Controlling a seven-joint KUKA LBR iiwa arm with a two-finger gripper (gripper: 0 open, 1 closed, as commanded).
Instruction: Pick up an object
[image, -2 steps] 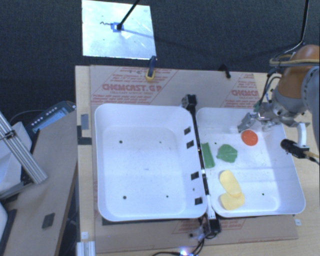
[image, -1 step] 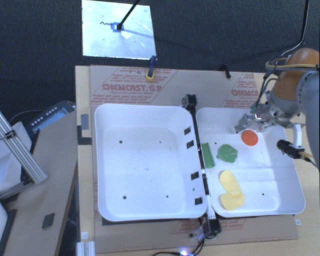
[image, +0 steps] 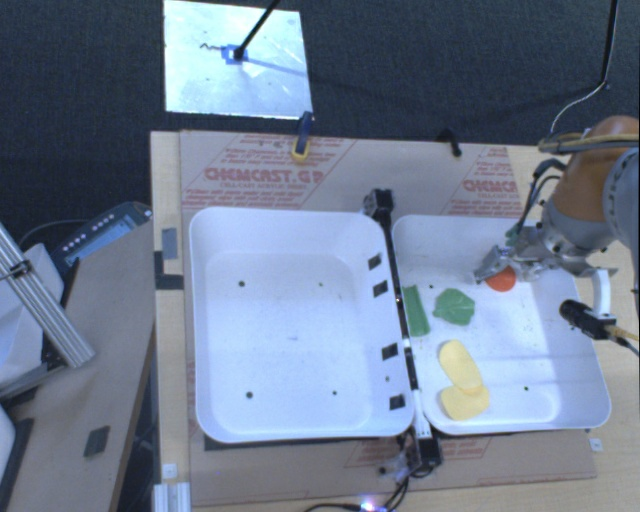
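Observation:
In the right bin (image: 575, 405) my gripper (image: 500, 268) hangs low over the far middle part. A small red-orange object (image: 502, 281) lies right under its fingertips; whether it is between them I cannot tell. A green leaf-like piece (image: 455, 306) lies left of it. A narrow green block (image: 414, 311) rests by the bin's left wall. Two yellow pieces (image: 461, 364) (image: 465, 402) lie near the front.
The left bin (image: 220, 240) stands beside the right one, with black clips (image: 388, 350) along the divider between them. A metal plate (image: 236, 58) lies at the back on dark cloth. A cable (image: 590, 95) runs down to the arm on the right.

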